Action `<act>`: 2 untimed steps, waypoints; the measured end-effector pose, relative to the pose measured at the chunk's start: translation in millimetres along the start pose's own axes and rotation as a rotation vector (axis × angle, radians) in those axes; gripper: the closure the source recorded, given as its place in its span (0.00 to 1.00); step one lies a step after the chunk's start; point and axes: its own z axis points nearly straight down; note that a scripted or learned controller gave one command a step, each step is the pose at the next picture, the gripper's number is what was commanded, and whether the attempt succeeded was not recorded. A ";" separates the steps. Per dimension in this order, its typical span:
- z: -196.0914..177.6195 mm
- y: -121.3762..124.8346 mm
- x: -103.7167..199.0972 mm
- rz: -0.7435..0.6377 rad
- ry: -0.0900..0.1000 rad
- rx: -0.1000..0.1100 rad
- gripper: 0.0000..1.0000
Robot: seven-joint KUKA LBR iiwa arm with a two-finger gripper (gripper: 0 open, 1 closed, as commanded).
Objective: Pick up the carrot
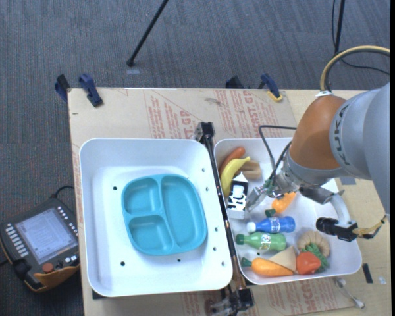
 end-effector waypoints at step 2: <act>-10.0 0.1 -0.2 0.005 0.005 0.001 0.00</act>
